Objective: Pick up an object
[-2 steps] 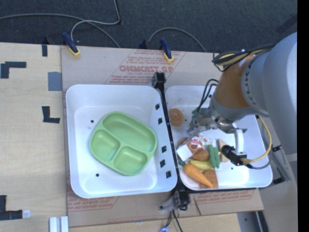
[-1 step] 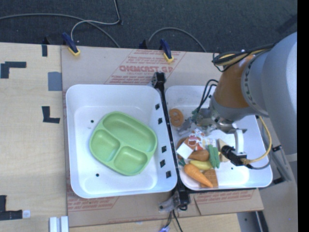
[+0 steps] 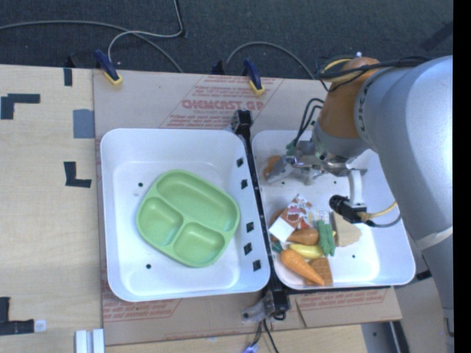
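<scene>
In the right bin (image 3: pixel 385 265), a pile of toy food lies at the front left: an orange carrot (image 3: pixel 302 264), a yellow piece (image 3: pixel 308 251), a green piece (image 3: pixel 326 238), a white card (image 3: pixel 282 229) and a red-and-white packet (image 3: pixel 296 212). My gripper (image 3: pixel 291 164) is low in the back left part of this bin, with the grey arm and its orange band (image 3: pixel 340 112) behind it. A small brown item (image 3: pixel 273 166) lies right at the gripper's left tip; whether it is held is unclear.
The left bin (image 3: pixel 118 197) holds a green divided plate (image 3: pixel 188 218). A black divider (image 3: pixel 250 190) runs between the bins. A black-and-yellow cable (image 3: pixel 364 213) hangs off the wrist over the right bin. Blue clamps (image 3: pixel 254 79) and wires sit at the bench's back edge.
</scene>
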Controlling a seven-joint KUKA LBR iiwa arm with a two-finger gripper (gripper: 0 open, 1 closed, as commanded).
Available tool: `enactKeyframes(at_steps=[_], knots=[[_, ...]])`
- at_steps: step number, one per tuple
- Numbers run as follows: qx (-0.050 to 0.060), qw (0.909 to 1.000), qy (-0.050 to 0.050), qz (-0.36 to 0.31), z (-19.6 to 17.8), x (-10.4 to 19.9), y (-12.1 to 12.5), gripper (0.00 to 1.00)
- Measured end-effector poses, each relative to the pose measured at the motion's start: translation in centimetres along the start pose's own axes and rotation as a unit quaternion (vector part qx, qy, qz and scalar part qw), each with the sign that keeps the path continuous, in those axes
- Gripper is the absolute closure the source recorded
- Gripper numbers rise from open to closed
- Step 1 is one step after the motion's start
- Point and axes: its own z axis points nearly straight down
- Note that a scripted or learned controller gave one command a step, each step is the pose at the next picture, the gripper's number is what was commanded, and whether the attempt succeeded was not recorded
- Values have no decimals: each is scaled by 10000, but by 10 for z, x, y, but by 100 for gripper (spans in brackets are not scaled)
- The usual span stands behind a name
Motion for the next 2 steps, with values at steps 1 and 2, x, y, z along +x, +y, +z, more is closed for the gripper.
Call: enactKeyframes(at_steps=[1, 2], knots=[[7, 10000, -1, -4, 1, -4, 37, 0], [14, 10000, -5, 3, 1, 1, 36, 0]])
